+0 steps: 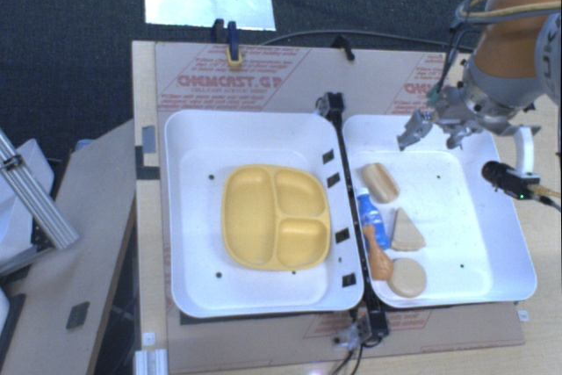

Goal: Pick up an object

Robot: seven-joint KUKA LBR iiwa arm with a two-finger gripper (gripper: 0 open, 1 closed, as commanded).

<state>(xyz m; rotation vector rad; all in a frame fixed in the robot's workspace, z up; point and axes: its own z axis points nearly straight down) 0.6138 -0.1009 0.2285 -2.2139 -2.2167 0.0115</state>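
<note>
Your jaws [436, 129] hang spread apart with nothing between them, above the back wall of the right bin [492, 215], at about one o'clock from the cluster of things to pick. That cluster lies along the bin's left side: a tan bread-like piece [380, 182] nearest, then a blue tube [368, 211], an orange piece [378, 255], a tan wedge [406, 232] and a round tan disc [407, 277] toward six o'clock.

In the left bin [202, 189] sits a yellow divided plate [277, 217].

The items crowd together and touch, so a descent there may well nudge a neighbour or pinch two at once. The tube and orange piece hug the divider wall, which could block one finger.

You can't tell how high the jaws ride. The arm [518, 22] is cut off at three o'clock.
</note>
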